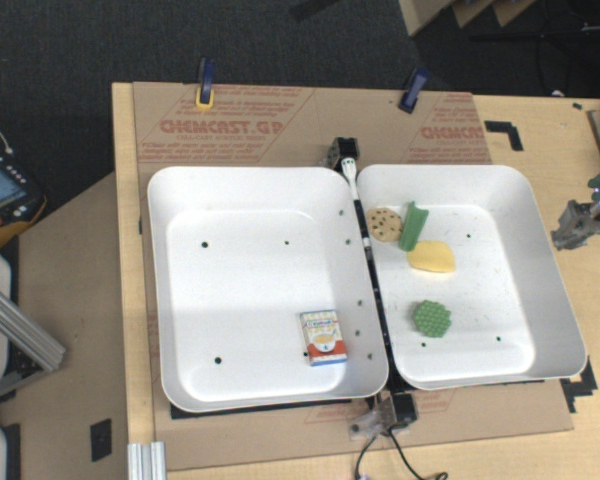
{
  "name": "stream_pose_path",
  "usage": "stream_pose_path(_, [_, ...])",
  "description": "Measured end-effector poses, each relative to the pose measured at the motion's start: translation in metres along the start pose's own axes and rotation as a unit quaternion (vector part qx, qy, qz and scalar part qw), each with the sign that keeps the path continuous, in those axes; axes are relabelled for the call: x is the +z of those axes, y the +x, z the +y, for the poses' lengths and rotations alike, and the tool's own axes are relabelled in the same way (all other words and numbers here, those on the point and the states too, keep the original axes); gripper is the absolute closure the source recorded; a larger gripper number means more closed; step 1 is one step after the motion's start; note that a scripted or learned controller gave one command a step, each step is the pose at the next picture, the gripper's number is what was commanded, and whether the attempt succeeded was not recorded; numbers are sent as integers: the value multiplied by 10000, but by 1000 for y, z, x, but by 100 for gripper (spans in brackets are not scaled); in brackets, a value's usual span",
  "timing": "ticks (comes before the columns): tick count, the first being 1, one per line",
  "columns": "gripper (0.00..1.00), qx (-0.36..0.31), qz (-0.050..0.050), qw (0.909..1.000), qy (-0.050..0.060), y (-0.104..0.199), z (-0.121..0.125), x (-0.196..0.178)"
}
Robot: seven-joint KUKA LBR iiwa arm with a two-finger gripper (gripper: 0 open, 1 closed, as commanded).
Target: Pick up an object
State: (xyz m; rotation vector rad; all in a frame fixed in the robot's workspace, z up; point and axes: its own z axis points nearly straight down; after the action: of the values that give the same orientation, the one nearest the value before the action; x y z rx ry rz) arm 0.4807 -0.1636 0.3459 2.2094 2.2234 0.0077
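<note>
The right bin (540, 298) holds a round brown cookie (384, 224) near its left wall, with a green bar (413, 226) leaning beside it. Just below them lies a yellow lump (432, 258), and a green bumpy piece (431, 319) sits nearer the front. A small box (323, 337) with a blue and white label lies at the front right of the left bin (180, 268). My gripper (578, 224) shows as a grey metal part at the far right edge, outside the right bin's rim and well away from every object.
Both bins rest on a brown cardboard sheet (280, 128) held by two clips at the back. A black divider with a cable runs between the bins. Grey rails and a screen stand off the bench at the left.
</note>
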Motion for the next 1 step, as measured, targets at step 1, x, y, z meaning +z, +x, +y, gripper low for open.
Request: stream_pose_path(1, [100,-11,9,10000,9,84,1,-31])
